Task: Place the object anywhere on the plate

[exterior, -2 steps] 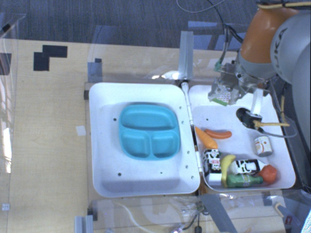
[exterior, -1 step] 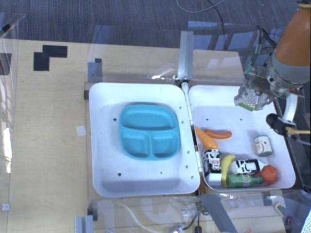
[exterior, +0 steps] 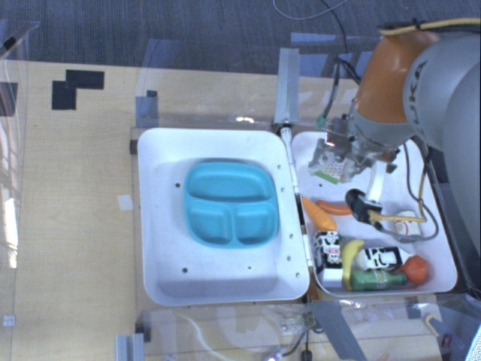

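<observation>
A blue plate (exterior: 229, 203) with three compartments lies in the middle of the left white bin (exterior: 161, 277), with nothing on it. My gripper (exterior: 333, 164) hangs over the far part of the right bin (exterior: 443, 277), near its left wall, right of the plate. Nearer the camera in that bin lie an orange carrot (exterior: 322, 215), a yellow banana (exterior: 352, 260), a green bottle (exterior: 376, 280), a red tomato (exterior: 417, 269) and two black-and-white patterned items (exterior: 326, 248). The gripper's tip is a blur of metal and pale green, so what is between it is unclear.
A metal divider (exterior: 289, 156) runs between the two bins. The grey arm with its orange band (exterior: 391, 81) fills the upper right. The wooden bench (exterior: 68, 224) stretches to the left of the bins.
</observation>
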`<state>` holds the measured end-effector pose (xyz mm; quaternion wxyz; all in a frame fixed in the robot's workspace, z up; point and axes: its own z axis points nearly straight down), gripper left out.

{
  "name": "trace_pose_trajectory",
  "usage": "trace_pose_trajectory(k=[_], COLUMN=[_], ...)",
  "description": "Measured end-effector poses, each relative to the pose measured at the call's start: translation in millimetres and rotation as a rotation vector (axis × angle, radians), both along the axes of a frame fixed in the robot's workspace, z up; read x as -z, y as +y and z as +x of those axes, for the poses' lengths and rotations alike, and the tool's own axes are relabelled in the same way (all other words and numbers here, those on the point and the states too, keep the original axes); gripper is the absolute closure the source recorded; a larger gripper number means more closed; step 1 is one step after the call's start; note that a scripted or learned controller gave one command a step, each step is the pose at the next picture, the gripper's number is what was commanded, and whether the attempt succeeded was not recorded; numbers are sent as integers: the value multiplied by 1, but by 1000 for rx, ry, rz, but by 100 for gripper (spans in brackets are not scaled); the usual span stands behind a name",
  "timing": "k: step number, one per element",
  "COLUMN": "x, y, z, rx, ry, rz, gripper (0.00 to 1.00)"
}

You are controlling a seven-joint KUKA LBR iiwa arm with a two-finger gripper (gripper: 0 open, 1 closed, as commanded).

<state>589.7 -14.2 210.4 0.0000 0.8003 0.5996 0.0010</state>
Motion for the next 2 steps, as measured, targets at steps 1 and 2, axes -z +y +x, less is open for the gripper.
trace_pose_trajectory(k=[1, 2], x=[26, 26], y=[79, 79], z=[7, 7], rx=[21, 21], ry=[1, 1], rz=[0, 0], gripper=[100, 0])
